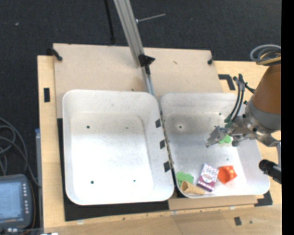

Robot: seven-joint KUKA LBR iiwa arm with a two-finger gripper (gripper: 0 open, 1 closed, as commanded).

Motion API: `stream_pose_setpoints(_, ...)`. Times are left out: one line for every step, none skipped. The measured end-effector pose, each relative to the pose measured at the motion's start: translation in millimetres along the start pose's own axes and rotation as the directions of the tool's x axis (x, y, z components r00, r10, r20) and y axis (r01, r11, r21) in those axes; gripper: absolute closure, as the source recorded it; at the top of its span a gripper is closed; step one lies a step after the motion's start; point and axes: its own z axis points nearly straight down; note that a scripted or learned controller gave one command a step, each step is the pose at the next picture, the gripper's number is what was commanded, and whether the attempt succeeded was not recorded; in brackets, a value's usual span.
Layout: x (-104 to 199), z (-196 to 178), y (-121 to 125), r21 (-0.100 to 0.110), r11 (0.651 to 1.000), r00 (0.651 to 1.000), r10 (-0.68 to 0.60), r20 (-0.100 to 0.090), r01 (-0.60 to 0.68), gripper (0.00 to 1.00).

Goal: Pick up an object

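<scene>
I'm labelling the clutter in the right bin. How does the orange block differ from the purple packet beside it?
The orange block is one plain colour; the purple packet is printed purple and white. The block looks chunky, the packet flat. The packet lies nearer the bin's front rim. Both rest in the right bin, apart from the gripper.

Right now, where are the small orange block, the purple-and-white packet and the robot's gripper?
Small orange block [226, 174], camera view, on its top face.
Purple-and-white packet [208, 176], camera view, at the middle of its printed face.
Gripper [216, 138], camera view, at its fingertips over the right bin.
</scene>
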Motion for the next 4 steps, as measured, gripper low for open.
stream_pose_setpoints(-5, 52, 1, 0.001, 1.000, 1.000, 0.000, 0.000, 0.000, 0.00)
stream_pose_setpoints(-9, 96, -5, 0.001, 1.000, 1.000, 0.001, 0.000, -0.001, 0.00)
stream_pose_setpoints(-9, 82, -2, -0.009, 1.000, 1.000, 0.008, 0.000, -0.008, 1.00)
stream_pose_setpoints(-9, 18, 0, -0.012, 1.000, 1.000, -0.005, 0.002, 0.005, 1.00)
